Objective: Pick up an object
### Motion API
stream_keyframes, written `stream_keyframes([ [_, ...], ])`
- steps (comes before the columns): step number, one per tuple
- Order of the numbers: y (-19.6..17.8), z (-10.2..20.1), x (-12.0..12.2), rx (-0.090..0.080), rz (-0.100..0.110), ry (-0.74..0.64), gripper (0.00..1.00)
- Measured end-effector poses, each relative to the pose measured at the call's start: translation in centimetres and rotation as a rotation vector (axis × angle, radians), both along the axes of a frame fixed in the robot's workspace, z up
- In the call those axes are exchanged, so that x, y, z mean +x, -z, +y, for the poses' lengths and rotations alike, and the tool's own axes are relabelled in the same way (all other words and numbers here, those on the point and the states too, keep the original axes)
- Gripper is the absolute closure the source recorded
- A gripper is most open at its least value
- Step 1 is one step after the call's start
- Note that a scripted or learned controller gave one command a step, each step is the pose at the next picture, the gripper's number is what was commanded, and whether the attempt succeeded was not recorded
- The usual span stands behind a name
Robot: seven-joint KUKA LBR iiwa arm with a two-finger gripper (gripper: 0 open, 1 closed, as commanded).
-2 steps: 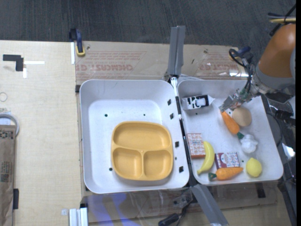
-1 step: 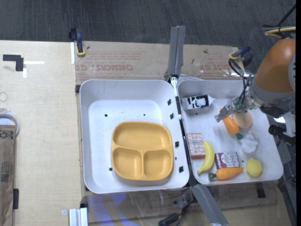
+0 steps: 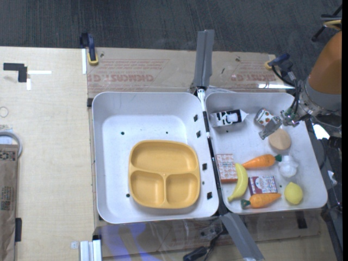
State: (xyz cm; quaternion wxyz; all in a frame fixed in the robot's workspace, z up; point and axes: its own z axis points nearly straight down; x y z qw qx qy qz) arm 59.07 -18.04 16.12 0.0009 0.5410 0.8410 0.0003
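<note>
A pale wooden bench (image 3: 49,162) carries two white bins, and the right bin (image 3: 321,192) is crowded: a tan round object (image 3: 280,140) lies near its far right wall, with the gripper (image 3: 276,125) touching its upper edge, fingers slightly apart and clamped on nothing. Around it sit a carrot (image 3: 260,161), banana (image 3: 239,181) and lemon (image 3: 293,193). The left bin (image 3: 103,145) holds a yellow divided plate (image 3: 164,174), ringed by bare floor.

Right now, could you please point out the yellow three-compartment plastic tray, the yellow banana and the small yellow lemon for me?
yellow three-compartment plastic tray (image 3: 163,157): camera view, floor of its large upper compartment.
yellow banana (image 3: 240,182): camera view, middle of its curved body.
small yellow lemon (image 3: 293,193): camera view, centre of its rind.
</note>
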Motion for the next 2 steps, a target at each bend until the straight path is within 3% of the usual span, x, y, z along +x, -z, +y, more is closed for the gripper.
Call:
stream_keyframes([
  [1, 7.0, -3.8, -4.4, 0.004, 0.003, 0.005, 0.0],
  [2, 1.6, -1.4, -0.6, 0.0, -0.001, -0.04, 0.0],
])
